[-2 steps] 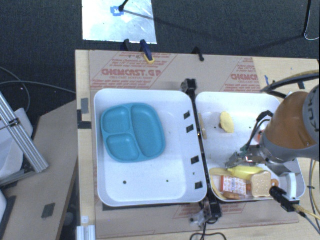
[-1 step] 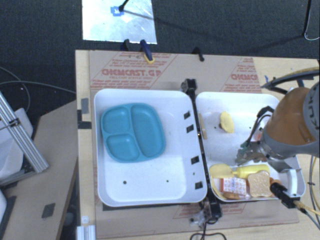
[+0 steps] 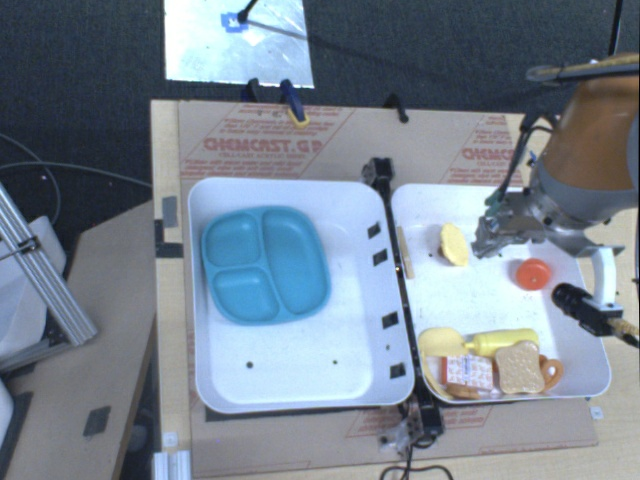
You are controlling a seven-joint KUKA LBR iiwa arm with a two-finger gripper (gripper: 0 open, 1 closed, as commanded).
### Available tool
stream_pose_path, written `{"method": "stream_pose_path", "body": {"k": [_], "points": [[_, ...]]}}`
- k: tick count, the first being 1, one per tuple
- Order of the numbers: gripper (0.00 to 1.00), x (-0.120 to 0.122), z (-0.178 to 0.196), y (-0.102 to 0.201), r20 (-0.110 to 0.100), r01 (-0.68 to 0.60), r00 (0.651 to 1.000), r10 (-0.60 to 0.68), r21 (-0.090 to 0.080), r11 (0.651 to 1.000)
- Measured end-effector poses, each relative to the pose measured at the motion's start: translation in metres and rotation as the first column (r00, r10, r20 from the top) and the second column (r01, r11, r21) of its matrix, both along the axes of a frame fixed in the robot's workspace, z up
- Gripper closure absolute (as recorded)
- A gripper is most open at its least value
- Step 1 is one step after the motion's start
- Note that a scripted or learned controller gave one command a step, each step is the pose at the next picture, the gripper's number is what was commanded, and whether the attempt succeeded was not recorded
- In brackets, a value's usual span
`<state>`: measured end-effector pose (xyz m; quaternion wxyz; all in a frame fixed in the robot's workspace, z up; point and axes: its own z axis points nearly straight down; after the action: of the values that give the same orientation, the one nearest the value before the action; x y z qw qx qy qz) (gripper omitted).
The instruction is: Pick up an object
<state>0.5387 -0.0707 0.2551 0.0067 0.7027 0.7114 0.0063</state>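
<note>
**Gripper low in the right bin, among scattered toy food**

Dark carpet surrounds a pale bench [image 3: 110, 268] topped with a printed cardboard sheet [image 3: 260, 143], and on that sheet sit two shallow white bins side by side. The left bin [image 3: 220, 378] carries a blue sectioned plate [image 3: 266, 264] toward its far-left part. The right bin [image 3: 590, 368] holds the candidates for picking: a small yellow piece [image 3: 454, 244] near its far-left area, an orange-red round piece [image 3: 532, 274] toward its right edge, and along its near edge a cluster of a yellow banana-like piece [image 3: 500, 342], a slice of toy bread [image 3: 519, 368], a red-and-white packet [image 3: 466, 372] and a pretzel-like piece [image 3: 549, 371].

The grey and orange arm [image 3: 595, 148] reaches in over the right bin's far-right corner. Its gripper [image 3: 492, 238] hangs low, just beside the yellow piece and between it and the orange-red one. Whether it is spread or closed cannot be told from this angle, and nothing can be seen caught in it.

The step in hand looks like the approach or descent toward a grasp, with nothing yet lifted. The yellow piece is the likeliest target. The next move would call for centring over that piece, since the gripper seems offset to its right, then closing and lifting straight up, clear of the bin's dividing wall.
</note>
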Motion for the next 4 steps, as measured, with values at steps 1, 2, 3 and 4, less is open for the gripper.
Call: {"method": "stream_pose_path", "body": {"k": [1, 2, 3, 4], "points": [[1.00, -0.046, -0.043, 0.078, -0.022, 0.003, 1.000, -0.003, 0.004, 1.000], [1.00, -0.051, 0.151, 0.098, 0.002, 0.003, 1.000, -0.003, 0.004, 1.000], [1.00, -0.052, 0.136, 0.177, -0.017, 0.001, 1.000, -0.001, 0.004, 1.000], [1.00, -0.052, 0.270, 0.166, 0.000, 0.008, 1.000, -0.008, 0.005, 1.000]]}}
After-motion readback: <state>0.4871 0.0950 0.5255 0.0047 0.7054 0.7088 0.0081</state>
